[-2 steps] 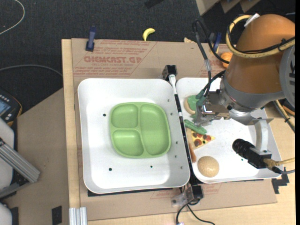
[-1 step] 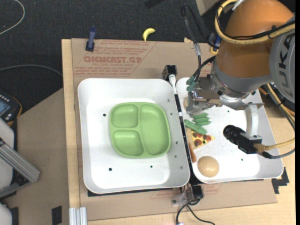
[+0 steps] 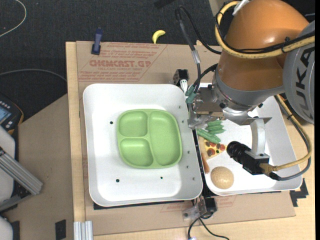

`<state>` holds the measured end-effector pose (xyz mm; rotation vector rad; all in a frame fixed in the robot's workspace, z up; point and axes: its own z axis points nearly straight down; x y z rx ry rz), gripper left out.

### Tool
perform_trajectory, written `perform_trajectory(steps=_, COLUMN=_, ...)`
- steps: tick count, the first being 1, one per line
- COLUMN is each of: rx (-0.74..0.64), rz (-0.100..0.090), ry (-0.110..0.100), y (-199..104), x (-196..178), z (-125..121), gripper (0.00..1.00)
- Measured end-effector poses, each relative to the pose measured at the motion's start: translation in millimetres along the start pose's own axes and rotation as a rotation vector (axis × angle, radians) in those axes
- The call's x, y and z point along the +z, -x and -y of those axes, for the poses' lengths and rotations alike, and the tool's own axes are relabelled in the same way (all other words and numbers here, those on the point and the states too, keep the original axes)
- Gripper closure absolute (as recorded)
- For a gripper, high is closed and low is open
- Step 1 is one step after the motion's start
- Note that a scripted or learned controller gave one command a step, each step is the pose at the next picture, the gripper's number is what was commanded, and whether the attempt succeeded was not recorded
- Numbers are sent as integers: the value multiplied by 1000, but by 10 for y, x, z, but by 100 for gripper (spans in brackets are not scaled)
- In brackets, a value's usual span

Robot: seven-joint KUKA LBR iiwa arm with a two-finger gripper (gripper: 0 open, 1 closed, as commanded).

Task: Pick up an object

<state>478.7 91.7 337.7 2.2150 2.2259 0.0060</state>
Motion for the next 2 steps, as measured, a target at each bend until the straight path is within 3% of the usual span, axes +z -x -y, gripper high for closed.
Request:
perform_trajectory(steps=1, rx=11, rz=1, ry=18, y=675, x=-1515, z=-17, gripper=100)
perform_trajectory(steps=2, rx=5, rz=4, ry=-20, y=466, x=0, z=15, gripper=100)
